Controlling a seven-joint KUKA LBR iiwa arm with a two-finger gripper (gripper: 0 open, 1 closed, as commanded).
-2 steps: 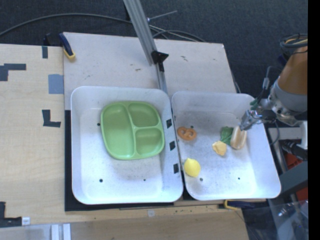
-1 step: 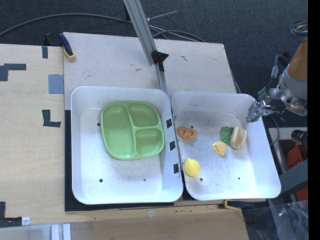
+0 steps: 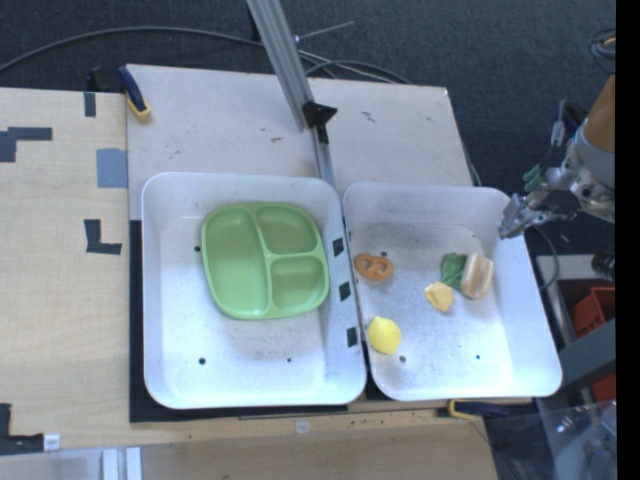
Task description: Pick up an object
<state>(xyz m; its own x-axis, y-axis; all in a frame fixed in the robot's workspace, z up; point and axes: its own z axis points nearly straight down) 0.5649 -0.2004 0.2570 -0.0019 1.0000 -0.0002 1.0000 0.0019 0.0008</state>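
At right bin's [image 3: 520, 298] far-right rim the gripper [image 3: 512, 222] hovered, jaw state unclear, holding nothing visible; lemon [image 3: 384, 334], pretzel [image 3: 373, 266], bread roll [image 3: 477, 275] lay inside; green plate [image 3: 265, 259] in left bin [image 3: 165, 298].

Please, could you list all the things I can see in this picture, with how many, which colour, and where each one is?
plate: 1, green, three compartments, in the left bin
pretzel: 1, orange-brown, right bin, near the left wall
lemon: 1, yellow, right bin, front left
yellow piece: 1, yellow, right bin, middle
leaf: 1, green, right bin, beside the bread roll
bread roll: 1, tan, right bin, right of middle
bins: 2, white, side by side on the bench
clamp: 1, blue and yellow, bench's far left corner
gripper: 1, grey, at the right bin's far right rim
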